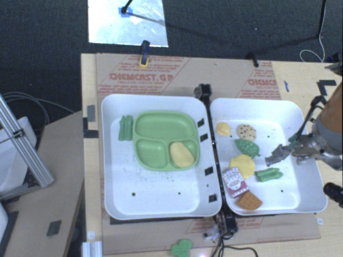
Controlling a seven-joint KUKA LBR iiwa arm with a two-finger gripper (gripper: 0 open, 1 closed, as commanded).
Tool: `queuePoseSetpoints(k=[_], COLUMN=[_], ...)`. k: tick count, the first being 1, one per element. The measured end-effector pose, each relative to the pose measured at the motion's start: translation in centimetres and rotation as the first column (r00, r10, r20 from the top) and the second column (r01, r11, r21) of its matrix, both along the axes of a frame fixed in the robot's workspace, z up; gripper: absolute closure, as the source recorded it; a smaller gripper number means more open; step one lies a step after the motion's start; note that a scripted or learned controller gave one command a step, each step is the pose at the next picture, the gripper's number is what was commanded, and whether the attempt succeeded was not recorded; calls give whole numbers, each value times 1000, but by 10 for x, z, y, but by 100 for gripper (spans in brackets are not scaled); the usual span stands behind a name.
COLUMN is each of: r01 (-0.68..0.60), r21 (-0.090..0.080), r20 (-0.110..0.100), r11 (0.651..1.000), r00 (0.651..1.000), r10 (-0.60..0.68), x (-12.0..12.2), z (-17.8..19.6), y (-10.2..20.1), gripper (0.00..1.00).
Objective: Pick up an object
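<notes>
Gripper hangs low over right bin, above green toy.

Left bin and right bin: smooth, glossy white plastic. Divided green tray: matt plastic. Bench board: printed cardboard. Sheet beyond bench: shiny metallic foil.

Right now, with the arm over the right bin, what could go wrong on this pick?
1. The toys lie crowded: the green bean sits close to the yellow piece, so a descent may nudge or catch both.
2. The gripper hangs between the bean and the green leaf, so it may close on nothing.
3. The waffle lies near the bin wall, awkward to reach.
</notes>
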State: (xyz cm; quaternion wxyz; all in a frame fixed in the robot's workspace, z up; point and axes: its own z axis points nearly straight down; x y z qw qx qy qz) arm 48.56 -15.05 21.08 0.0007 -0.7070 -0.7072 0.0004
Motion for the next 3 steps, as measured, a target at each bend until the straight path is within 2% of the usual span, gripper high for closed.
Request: queuePoseSetpoints(k=[1,2,3], r01=[1,0,-3], r21=[-1,2,-4], r20=[-1,3,10], r11=[1000,1000,1000], r00=[1000,1000,1000], r10=[-1,0,3], x=[0,3,3], z=[-48,-126,-46], y=[-32,-55,-57], gripper=[0,0,0])
